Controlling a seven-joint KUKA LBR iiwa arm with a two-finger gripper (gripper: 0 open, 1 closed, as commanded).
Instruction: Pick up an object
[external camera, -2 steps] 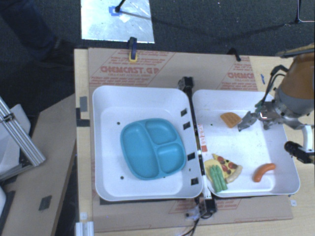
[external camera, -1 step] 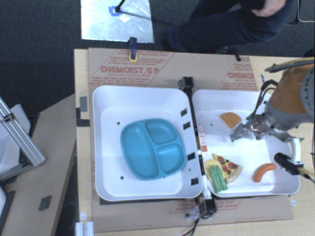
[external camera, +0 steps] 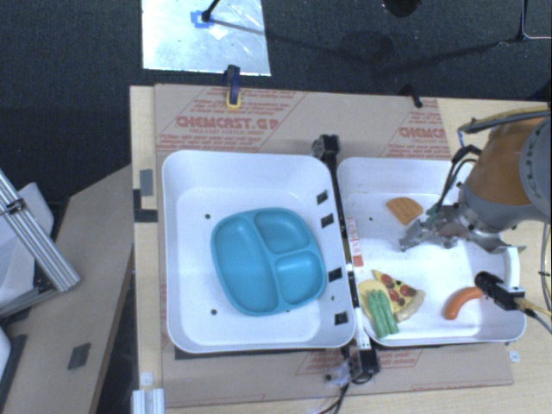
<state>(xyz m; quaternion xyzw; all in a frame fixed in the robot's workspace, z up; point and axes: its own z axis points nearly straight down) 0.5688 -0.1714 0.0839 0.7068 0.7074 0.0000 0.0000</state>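
In the right bin, the hand is being held low over the white floor, with the grey arm and its orange band reaching in from the right edge. Whether anything is being gripped cannot be told, and whether the hand is open or closed cannot be told either. Just above and slightly left of the hand, an orange wedge-shaped piece is lying near the bin's back part, close to the hand but apparently apart from it. Below the hand, toward the front left of the same bin, a toy pizza slice is lying beside a green vegetable piece, the two touching or nearly so. To the right of them, a toy sausage is lying near the front right corner, next to a dark part of the arm's fittings. In the left bin, a blue divided plate is lying flat in the middle. Both bins are being carried side by side on the surface, which is covered with printed cardboard.
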